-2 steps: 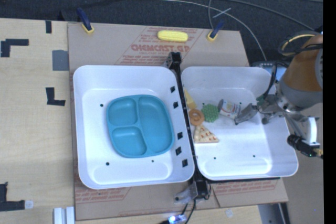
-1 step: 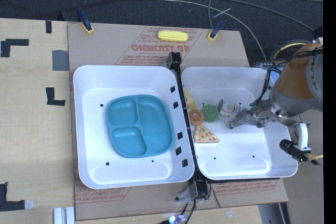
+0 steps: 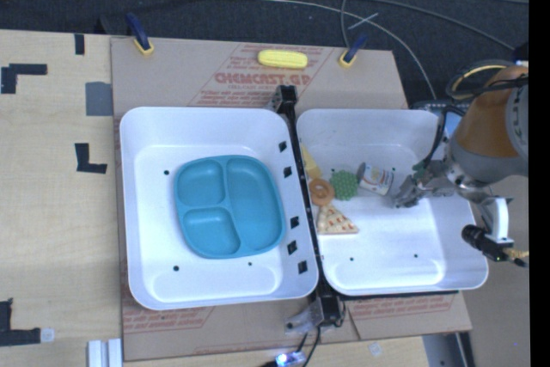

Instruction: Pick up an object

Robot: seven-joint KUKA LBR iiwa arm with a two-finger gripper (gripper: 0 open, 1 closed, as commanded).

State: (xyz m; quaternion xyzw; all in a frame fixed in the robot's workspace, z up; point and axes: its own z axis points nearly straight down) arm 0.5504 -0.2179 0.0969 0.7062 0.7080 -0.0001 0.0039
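Jar (image 3: 375,179), small and pale with a label, lies on its side in the right bin (image 3: 378,271), upper middle of the floor, nearest thing to the tool (image 3: 406,195). Tool sits low in same bin, just right of the jar and slightly below it; near, can't tell if touching. Tool state: cannot tell, tips too small and dark against arm shadow. Nothing visibly held.

Key relation: jar lies left and a touch up from the tool, long axis roughly left-right in the view, so about in line with the arm's reach from the right. Likely needs a short shift left, with the grasp taken across the jar's short side.

Other candidates further left: green ball (image 3: 345,184) just beside the jar, orange ring (image 3: 320,191) by the divider, waffle piece (image 3: 335,222) below the ring. All clustered, so a grasp at the jar may nudge the ball.

Left bin (image 3: 150,133) holds a blue tray (image 3: 229,206). Yellow thing (image 3: 282,58) on cardboard behind bins, well apart.
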